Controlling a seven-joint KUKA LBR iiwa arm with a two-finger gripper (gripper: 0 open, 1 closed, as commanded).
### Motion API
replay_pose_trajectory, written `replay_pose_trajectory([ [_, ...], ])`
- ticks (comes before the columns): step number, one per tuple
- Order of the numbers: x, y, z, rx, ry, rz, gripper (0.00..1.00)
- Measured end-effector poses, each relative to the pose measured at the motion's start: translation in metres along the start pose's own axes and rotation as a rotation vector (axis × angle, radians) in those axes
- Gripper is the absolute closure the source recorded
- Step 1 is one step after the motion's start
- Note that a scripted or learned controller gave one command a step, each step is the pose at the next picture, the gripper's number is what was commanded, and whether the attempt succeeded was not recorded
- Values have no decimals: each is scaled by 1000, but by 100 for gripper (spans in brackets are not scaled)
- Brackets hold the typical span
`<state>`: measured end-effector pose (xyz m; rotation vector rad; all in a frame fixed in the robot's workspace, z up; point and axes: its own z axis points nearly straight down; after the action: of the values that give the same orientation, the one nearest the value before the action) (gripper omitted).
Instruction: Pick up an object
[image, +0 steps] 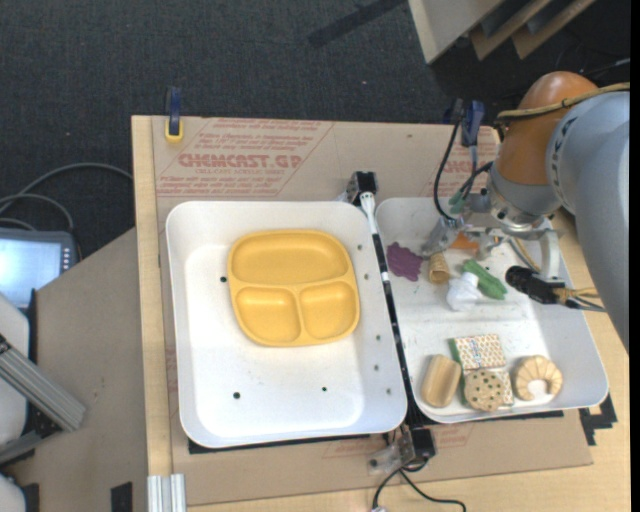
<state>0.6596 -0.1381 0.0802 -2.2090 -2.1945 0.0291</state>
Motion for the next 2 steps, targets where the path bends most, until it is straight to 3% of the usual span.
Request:
replay_pose_trajectory([
  [1,-7,-62,-2,-27,-5,-4,0],
  [2,-6,-59,-13,-35,-7,-5,100],
])
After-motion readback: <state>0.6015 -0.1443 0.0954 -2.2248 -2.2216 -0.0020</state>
